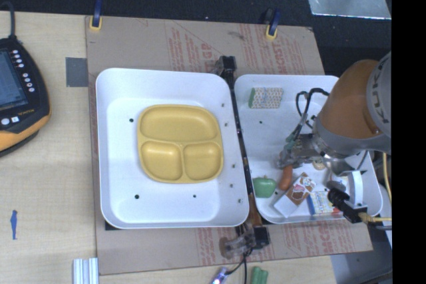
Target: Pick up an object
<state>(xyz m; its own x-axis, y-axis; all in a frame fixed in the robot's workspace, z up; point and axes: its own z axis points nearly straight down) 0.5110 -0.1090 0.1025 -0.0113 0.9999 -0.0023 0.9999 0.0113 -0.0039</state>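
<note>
Far left on the surface (53, 209): a teach pendant (18, 100). Next, the left bin (106, 143), carrying a yellow divided plate (180, 143) and nothing loose to grasp. Then the right bin (266, 126), with a patterned green-edged packet (266, 98) near its far wall, a green block (263, 187) at the near left, and just beside it an orange carrot-like piece (286, 176), long axis running near-to-far and tilted slightly, upper end toward the end effector (299, 151). Small printed cartons (307, 197) to its right. End effector low over the bin just above the orange piece (finger spacing impossible to tell, wrist blocking). Nothing visibly gripped; by appearance, lowering nearly done, closing and lifting left.
</note>
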